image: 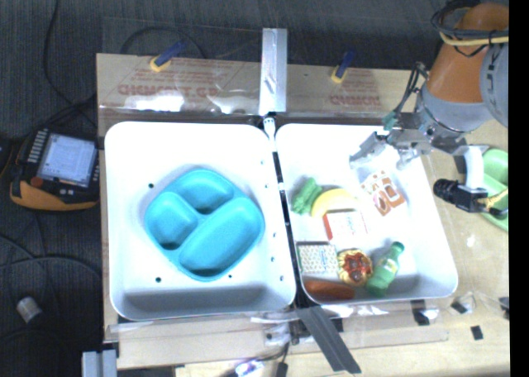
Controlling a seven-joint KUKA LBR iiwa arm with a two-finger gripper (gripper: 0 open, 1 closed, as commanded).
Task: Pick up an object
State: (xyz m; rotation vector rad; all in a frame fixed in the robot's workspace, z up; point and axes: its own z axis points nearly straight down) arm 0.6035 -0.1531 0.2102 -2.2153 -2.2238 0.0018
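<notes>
Object for picking, nearest candidate: small white card packet with orange-red print [387,193], lying flat on the floor of the right-hand white plastic bin [443,245], upper right part of that bin, just below the jaws. Judged light and thin; a flat lie gives little edge to pinch, so a grip across its short sides seems best.

Left-hand white plastic bin [124,202], centre left of frame: holds one large turquoise plastic divided dish [204,222] with three compartments. Probably stiff and light, but too broad for the jaws except at a rim.

Grey arm with orange band [467,69], upper right of frame. Jaws [387,145] hang over the upper right of the right bin; they appear spread apart, with nothing between them.

Remaining contents of the right bin, lower centre, clustered and touching:
- white box with red label [344,225], stiff;
- yellow rounded piece [333,199], likely smooth and slippery;
- checked white packet [316,260];
- green plastic bottle [384,268], tilted, likely to roll;
- green leafy-looking toy [305,195];
- red patterned round item [355,265].

Brown table [475,243] carries both bins.
</notes>
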